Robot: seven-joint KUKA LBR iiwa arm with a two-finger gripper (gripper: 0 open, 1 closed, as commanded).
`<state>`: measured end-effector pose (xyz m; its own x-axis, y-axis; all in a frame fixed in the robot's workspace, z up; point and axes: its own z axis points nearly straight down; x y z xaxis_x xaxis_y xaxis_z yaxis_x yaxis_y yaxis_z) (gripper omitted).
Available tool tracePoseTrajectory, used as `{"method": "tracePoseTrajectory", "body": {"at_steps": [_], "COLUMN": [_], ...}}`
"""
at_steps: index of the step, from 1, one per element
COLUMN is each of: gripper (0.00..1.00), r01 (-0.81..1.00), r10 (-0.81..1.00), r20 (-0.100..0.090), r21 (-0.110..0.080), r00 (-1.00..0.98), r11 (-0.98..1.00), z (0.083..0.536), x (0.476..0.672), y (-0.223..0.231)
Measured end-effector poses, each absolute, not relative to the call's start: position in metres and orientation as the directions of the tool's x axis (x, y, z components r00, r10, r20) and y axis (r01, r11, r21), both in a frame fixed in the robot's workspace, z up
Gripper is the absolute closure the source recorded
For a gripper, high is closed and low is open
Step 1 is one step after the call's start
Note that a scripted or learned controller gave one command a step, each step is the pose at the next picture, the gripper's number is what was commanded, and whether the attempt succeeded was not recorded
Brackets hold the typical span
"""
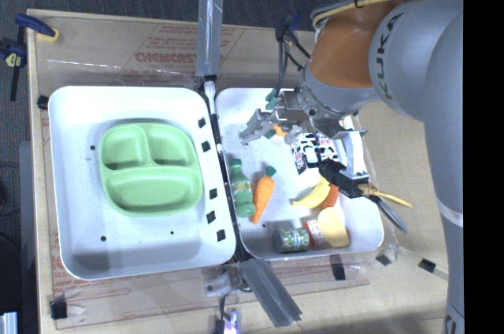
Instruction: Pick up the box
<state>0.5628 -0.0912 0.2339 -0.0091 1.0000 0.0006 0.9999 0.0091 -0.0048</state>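
Note:
The box (312,150), white with black print, lies in the right bin (236,116) toward its far right side, partly under the arm's wrist. My gripper (258,124) hangs over the far left part of that bin, pointing left, to the left of the box and apart from it. A small orange and teal piece (277,130) shows just beside the gripper.
The right bin also holds a carrot (262,197), a green bottle (239,187), a banana (311,195), a can (294,239), a yellow block (334,228) and a dark utensil (370,194). A green divided plate (150,167) lies in the left bin (71,246).

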Motion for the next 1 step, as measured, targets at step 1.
{"method": "tracePoseTrajectory", "body": {"at_steps": [1], "gripper": [0.00], "r01": [1.000], "r10": [1.000], "r20": [0.000], "r21": [-0.005], "r00": [-0.019], "r11": [0.019], "z": [0.1047], "x": [0.5799], "y": [-0.1268]}}
